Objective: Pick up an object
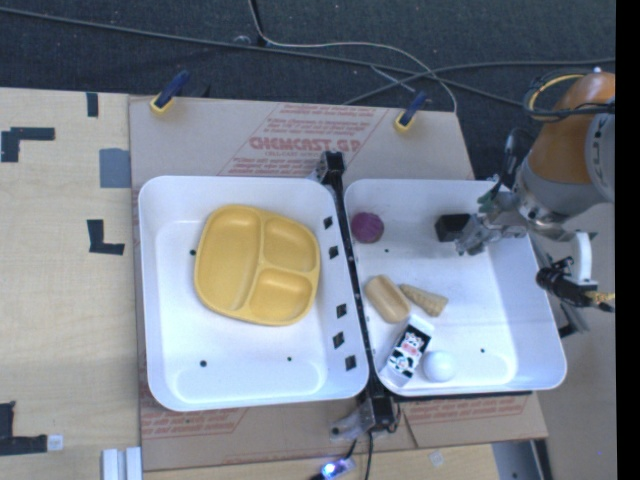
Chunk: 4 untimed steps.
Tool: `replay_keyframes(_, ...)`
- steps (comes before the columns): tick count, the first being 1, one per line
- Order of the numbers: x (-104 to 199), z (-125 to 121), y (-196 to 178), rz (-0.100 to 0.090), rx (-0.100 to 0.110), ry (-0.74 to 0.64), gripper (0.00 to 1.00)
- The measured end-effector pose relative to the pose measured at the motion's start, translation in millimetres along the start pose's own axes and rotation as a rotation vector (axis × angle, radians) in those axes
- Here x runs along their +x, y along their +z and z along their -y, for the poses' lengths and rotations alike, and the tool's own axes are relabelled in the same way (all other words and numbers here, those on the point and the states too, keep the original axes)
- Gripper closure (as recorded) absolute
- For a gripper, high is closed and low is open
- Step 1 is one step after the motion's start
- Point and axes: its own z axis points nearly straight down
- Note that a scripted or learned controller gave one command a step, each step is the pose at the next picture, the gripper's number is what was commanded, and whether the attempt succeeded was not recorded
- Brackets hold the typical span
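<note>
The right bin (500, 298) holds a purple ball-like object (368, 227) at its far left, two tan bread-like pieces (386, 298) (424, 297) in the middle, a black-and-white carton (410, 352) and a white ball (438, 366) near the front. My gripper (455, 230) hangs over the far right part of this bin, to the right of the purple object, with nothing visibly held. The grey arm with its orange band (585, 93) reaches in from the right.
The left bin (170, 298) bears a yellow divided plate (257, 264). A black divider with clips (345, 268) runs between the bins. Cardboard (300, 138) lies under both, held by two yellow-blue clamps (170, 90) (411, 109). Cables (330, 48) cross the dark floor behind.
</note>
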Motion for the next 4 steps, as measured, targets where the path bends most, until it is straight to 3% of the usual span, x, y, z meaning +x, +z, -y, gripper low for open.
replay_keyframes(2,8.9,-6.8,-111.0,0.001,-0.006,0.001,1.00)
replay_keyframes(4,115.4,-16.9,-120.3,-0.002,-0.001,-0.004,1.00)
